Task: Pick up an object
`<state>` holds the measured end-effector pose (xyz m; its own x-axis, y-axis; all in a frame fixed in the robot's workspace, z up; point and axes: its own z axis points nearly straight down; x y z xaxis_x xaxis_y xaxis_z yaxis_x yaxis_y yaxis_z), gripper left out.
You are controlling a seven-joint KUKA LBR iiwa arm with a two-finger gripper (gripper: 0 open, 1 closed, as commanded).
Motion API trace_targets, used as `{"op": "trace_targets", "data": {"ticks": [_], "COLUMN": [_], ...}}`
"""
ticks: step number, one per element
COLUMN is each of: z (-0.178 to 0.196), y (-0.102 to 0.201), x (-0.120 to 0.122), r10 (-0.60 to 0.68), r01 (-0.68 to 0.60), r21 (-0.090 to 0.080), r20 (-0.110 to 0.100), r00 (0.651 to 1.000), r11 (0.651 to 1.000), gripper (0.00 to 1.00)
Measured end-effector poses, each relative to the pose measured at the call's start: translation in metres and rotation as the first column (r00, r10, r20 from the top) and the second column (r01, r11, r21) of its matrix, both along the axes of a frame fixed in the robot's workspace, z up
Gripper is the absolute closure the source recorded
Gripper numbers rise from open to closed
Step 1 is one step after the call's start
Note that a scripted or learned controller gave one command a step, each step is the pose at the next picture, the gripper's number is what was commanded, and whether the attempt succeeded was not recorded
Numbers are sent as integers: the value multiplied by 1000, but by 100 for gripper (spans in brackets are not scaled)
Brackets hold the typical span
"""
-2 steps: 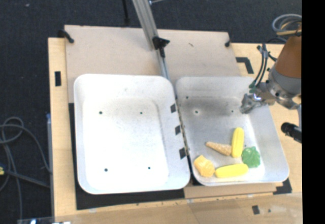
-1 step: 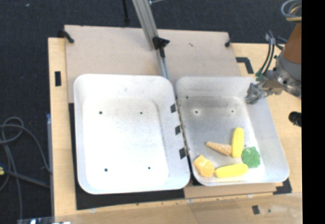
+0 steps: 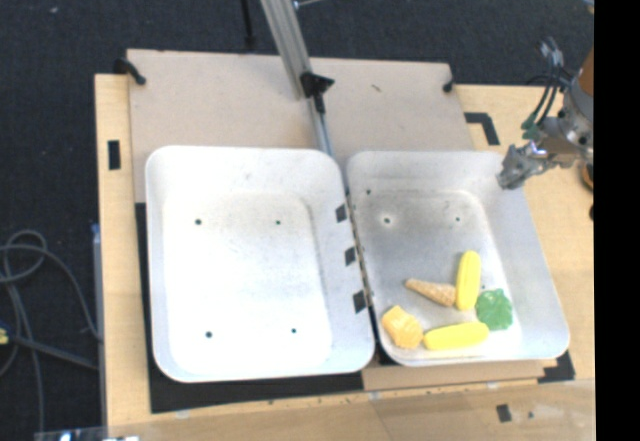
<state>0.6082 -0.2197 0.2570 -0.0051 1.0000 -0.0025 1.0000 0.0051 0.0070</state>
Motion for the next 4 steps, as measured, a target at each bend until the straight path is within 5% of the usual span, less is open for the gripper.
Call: {"op": "trace_targets", "data": {"ticks": [4], "z": [-6], "y": [203], "x": [9], "r10": [1], "r01": [-1], "r21": [4], "r20": [-6], "r00": [1000], "r11": [1000], "gripper": [100]}}
